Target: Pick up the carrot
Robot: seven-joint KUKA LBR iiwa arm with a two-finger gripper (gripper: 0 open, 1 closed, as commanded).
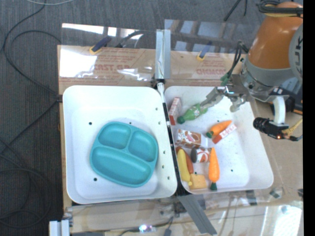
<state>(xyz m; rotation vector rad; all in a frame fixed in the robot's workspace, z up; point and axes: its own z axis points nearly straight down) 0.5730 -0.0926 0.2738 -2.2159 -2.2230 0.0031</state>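
We read this as the approach step — the pincer (227, 96) hangs over the far edge of the right bin (256, 178), with nothing between its fingers. The two fingers look spread, one toward the green bottle (193, 112) and one hanging nearer the arm, so we log it as open and empty.

There are two carrot-like pieces. The clearer carrot (213, 167) stands lengthwise, well below the pincer toward the near rim, its green stub at the near end. A second, smaller orange piece (220, 128) lies just below the pincer, resting against a red-and-white packet (225, 133) — we judge it could also be a carrot, but cannot be sure.

Next move, as we judge it: travel toward the near rim, turn the fingers across the carrot's narrow width, then descend. Neighbours crowd it on the side away from the arm — a dark round item (202, 156) and a yellow banana (183, 164) — so a finger may snag.

Right bin also holds, beyond the bottle from the pincer, a red-and-white box (174, 109), a brown snack packet (189, 138) and a yellow block (199, 182). Left bin (78, 181), farthest from the pincer, holds a teal divided tray (124, 153) with nothing in its compartments.
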